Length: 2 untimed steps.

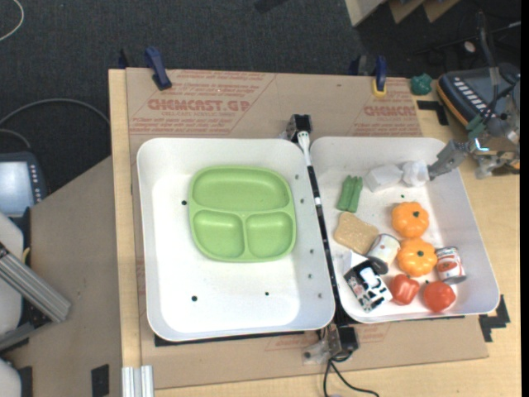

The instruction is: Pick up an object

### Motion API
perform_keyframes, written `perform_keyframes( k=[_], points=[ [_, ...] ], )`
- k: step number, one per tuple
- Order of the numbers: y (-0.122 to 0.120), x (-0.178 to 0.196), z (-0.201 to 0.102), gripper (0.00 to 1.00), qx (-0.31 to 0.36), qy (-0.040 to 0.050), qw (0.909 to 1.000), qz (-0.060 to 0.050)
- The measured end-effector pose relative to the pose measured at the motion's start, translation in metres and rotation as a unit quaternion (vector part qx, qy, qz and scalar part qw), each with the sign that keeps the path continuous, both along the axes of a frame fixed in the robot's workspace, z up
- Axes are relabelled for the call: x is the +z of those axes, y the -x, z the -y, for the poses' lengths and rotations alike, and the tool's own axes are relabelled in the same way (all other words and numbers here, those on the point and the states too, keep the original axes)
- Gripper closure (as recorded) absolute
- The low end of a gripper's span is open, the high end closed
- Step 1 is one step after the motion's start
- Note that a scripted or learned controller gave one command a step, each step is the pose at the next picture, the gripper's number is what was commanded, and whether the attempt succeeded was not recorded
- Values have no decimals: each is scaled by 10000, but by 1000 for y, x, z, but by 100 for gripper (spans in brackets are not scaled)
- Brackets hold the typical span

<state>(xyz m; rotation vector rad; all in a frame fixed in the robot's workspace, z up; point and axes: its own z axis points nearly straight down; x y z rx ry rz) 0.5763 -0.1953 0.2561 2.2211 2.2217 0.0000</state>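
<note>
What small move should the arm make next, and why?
Probably lower the end effector toward the white object just beside it. It sits at the right bin's upper edge, and that object lies apart from the crowded pumpkins and tomatoes.

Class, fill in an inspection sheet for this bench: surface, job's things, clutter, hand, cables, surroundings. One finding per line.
Surface: brown board bearing left bin and right bin.
Job's things: in the right bin, two orange pumpkins, two red tomatoes, green bundle, cracker, small can.
Clutter: green divided plate in the left bin.
Hand: hand at the right bin's far right corner; grip unclear.
Cables: one at the board's front edge.
Surroundings: dark carpet.
</note>
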Motion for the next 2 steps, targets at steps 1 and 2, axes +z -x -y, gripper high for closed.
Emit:
perform_keyframes(
  k=[1, 2],
  points=[
    [43, -162, -39, 0, 1, -35, 10000, -88],
    [-11, -172, -50, 0, 18, 8, 10000, 22]
  ],
)
